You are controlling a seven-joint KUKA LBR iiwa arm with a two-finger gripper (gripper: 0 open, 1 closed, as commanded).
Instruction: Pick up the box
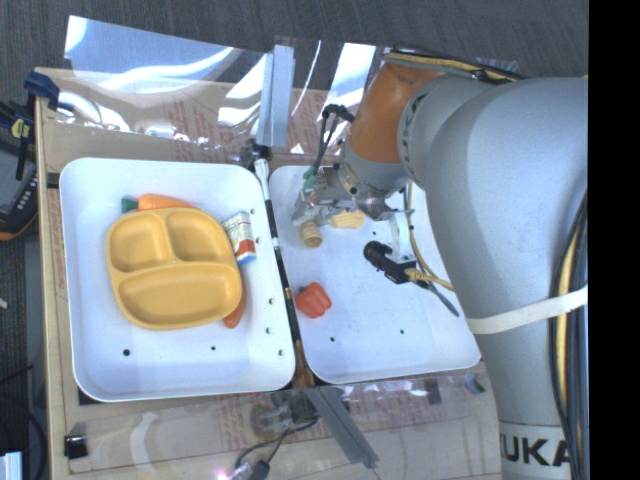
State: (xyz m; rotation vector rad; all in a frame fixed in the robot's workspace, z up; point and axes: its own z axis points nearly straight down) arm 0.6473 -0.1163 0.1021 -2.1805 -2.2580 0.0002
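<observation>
The box [240, 238] is small and white, with red and blue marks on it. It lies in the left bin [150, 358], on that bin's right side, close to the wall between the two bins. It is touching the right edge of the yellow plate [175, 268] and seems to lean on it a little. A toy carrot [165, 203] peeks out at the far side of the plate.

I think the box is light and made of thin card. It would be stiff enough to hold, but a hard squeeze could dent it. It could also slide away, because the bin floor looks smooth. The best place to grab it looks like its two long sides, around the middle, since the plate is in the way on one side.

The tool [312, 203] is in the right bin [390, 348], at the far left corner. It is well apart from the box, over the wall. I cannot tell if the tool is open or closed. Just near it lies a little cork [311, 235]. A red pepper [313, 300] sits nearer to me. The big grey arm [500, 218] covers the right side of the tabletop.
</observation>
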